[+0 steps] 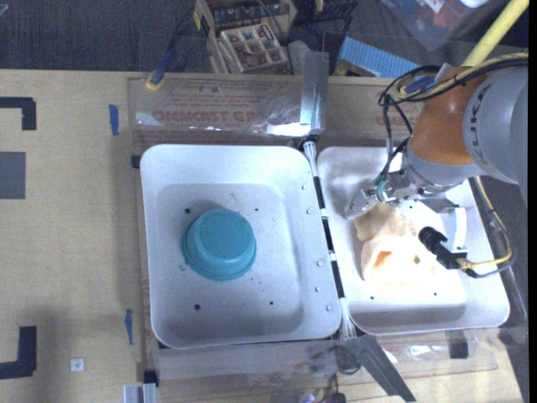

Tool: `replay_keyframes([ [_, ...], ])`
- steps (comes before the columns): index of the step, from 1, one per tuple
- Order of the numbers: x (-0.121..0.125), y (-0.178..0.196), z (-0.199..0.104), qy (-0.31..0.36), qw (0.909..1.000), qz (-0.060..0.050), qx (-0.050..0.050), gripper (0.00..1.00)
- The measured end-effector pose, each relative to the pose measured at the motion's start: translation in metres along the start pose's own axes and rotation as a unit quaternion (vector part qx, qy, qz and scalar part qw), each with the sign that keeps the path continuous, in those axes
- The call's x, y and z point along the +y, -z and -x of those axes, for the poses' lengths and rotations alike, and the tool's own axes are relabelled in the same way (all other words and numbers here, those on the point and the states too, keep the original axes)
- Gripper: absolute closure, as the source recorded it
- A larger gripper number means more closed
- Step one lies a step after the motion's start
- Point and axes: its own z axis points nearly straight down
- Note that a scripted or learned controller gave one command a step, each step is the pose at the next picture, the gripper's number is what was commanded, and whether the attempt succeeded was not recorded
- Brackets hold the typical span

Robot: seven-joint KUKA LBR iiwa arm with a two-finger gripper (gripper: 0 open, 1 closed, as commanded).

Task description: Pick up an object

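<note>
The right bin (pixel 482 309) serves as the landmark. Inside it lies a pale, crumpled cloth-like object (pixel 388 246) with an orange patch, its outline washed out by glare so its exact form is hard to tell. The gripper (pixel 382 193) sits at the object's upper edge, inside the bin's far-left part; whether its fingers are open or closed cannot be told, since the wrist hides them. To the left of the right bin, the left bin (pixel 159 175) holds an upturned teal bowl (pixel 220 243)
</note>
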Motion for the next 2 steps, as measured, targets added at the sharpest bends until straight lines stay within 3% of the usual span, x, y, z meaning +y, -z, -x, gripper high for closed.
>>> replay_keyframes([
  [1, 0.0006, 0.0105, 0.0017, -0.001, 1.0000, 0.002, -0.001, 1.00],
  [2, 0.0006, 0.0103, 0.0016, -0.001, 1.0000, 0.002, -0.001, 0.00],
])
